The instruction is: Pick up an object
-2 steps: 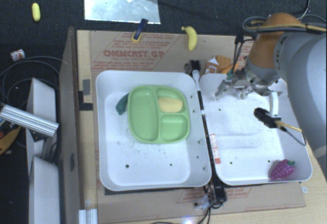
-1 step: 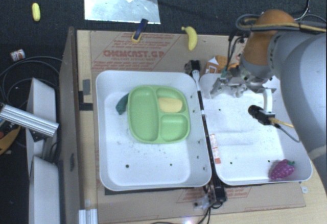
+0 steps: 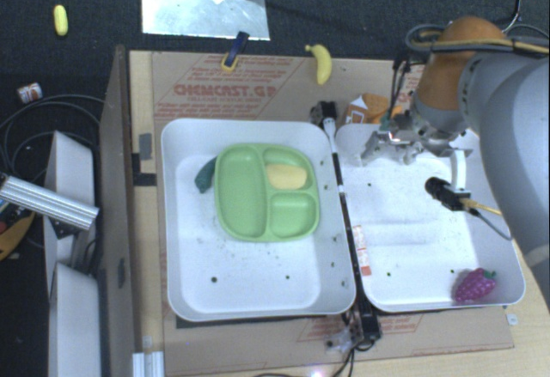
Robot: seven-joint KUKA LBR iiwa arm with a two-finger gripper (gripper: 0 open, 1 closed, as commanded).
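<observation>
My gripper (image 3: 391,146) hangs over the far edge of the right bin (image 3: 412,281), and I cannot tell how wide it stands.

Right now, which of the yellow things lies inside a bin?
The pale yellow piece in the upper right compartment of the green tray, in the left bin. The yellow banana lies on the cardboard behind the bins, and another small yellow thing lies on the dark floor.
</observation>
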